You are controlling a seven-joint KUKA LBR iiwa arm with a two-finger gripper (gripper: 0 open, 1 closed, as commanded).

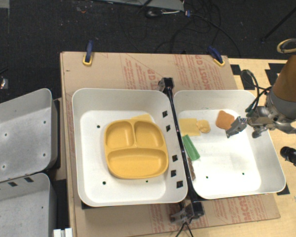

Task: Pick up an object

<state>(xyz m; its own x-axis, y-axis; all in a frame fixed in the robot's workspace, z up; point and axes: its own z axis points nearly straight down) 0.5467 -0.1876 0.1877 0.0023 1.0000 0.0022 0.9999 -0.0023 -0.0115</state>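
Observation:
In the right bin (pixel 237 181) lie an orange block (pixel 225 119), a pale yellow flat piece (pixel 188 127) with a small yellow lump (pixel 203 127) beside it, and a green stick (pixel 190 147) near the divider. My gripper (pixel 245 128) hangs over the right bin's upper right part, just right of the orange block. Its fingers stand open with nothing between them. The near fingertip (pixel 235 128) is close to the orange block, and I cannot tell whether they touch.
A yellow divided plate (pixel 136 149) fills the middle of the left bin (pixel 89 132). A black divider rail (pixel 177 142) runs between the bins. Grey metal panels (pixel 19 132) lie off the bench to the left.

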